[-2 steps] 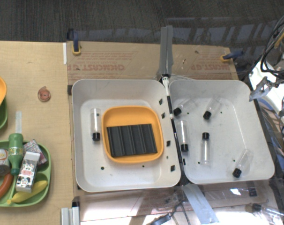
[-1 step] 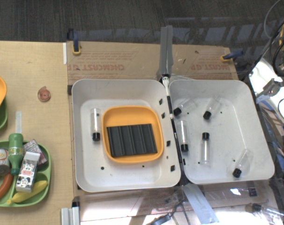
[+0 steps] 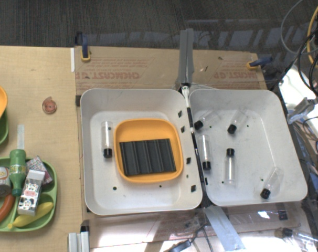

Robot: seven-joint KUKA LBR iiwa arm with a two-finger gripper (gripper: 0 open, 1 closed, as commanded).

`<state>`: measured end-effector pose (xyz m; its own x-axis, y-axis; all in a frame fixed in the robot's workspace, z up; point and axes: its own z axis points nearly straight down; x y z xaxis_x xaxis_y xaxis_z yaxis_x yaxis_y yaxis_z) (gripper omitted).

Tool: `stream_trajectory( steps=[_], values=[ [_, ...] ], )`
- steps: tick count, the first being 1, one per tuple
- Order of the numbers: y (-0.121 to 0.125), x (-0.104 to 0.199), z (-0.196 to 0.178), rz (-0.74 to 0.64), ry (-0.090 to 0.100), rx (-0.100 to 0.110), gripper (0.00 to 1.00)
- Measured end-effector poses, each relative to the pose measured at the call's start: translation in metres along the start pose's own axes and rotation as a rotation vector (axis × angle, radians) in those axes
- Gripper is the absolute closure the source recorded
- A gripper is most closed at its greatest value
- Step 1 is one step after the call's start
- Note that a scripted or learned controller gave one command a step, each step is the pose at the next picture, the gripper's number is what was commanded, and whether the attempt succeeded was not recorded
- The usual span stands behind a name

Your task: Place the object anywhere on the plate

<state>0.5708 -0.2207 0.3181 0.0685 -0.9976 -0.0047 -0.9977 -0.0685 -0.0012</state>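
Gripper state, open or closed, cannot be told from this view. Left bin (image 3: 91,193) holds an orange plate (image 3: 147,126) with a dark ribbed block (image 3: 150,157) lying flat on its middle. One clear vial (image 3: 106,139) with a black cap lies just beside the plate's left rim, apart from it. Right bin (image 3: 290,156) holds what look like five more vials (image 3: 230,164), scattered well apart

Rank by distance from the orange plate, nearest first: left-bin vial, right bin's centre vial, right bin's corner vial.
1. Left-bin vial, right beside the plate's left rim.
2. Centre vial, in the middle of the right bin.
3. Corner vial, in that bin's front right corner.
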Motion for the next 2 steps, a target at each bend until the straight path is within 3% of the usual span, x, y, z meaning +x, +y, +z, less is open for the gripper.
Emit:
stream_trajectory(
  steps=[1, 2],
  values=[
    [-0.021, -0.007, -0.014, -0.330, 0.000, 0.001, 0.00],
    [-0.041, -0.004, -0.043, -0.439, 0.000, 0.001, 0.00]
  ],
)
